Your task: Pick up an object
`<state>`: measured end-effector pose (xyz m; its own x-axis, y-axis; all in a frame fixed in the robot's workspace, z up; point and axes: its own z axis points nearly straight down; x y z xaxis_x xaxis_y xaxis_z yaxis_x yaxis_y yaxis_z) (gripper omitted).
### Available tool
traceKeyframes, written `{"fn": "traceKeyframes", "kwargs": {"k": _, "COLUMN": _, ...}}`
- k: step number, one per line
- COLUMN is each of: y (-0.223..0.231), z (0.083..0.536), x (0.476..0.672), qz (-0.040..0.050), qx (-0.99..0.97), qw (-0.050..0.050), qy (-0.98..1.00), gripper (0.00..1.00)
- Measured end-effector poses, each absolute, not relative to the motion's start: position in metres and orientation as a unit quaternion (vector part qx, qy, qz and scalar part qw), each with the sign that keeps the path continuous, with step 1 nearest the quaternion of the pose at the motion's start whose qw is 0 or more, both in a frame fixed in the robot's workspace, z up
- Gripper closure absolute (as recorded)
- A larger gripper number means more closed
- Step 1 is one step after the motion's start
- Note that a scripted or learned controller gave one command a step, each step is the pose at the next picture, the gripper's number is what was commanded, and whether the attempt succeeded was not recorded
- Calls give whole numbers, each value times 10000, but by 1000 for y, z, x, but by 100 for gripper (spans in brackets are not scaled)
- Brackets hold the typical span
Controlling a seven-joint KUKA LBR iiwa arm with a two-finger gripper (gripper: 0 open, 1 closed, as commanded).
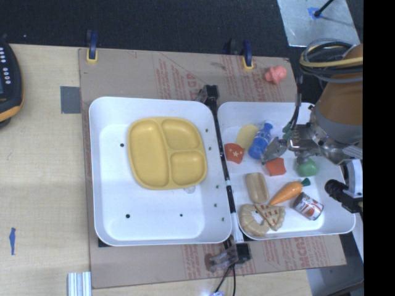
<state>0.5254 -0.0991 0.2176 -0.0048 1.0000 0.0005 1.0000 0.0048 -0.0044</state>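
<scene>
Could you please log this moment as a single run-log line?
phase: reaching | tool: low in right bin, between blue bottle and orange block | grasp: none visible | left bin: yellow tray

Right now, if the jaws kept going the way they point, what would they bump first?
Probably the blue bottle. The gripper points left across the right bin, and the bottle lies right ahead of its tip, though its height above the toys is unclear.

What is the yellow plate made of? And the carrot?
The yellow plate looks like smooth moulded plastic: one even colour, rounded dividers, a soft sheen. The carrot looks like toy plastic too, with flat orange colour and a green tip, though it could be rubber.
</scene>
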Motion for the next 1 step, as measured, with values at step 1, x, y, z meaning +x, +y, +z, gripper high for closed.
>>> {"fn": "traceKeyframes", "kwargs": {"k": 1, "y": -142, "z": 140, "x": 539, "qz": 39, "qx": -7063, "qw": 32, "qy": -7079, "gripper": 0}}
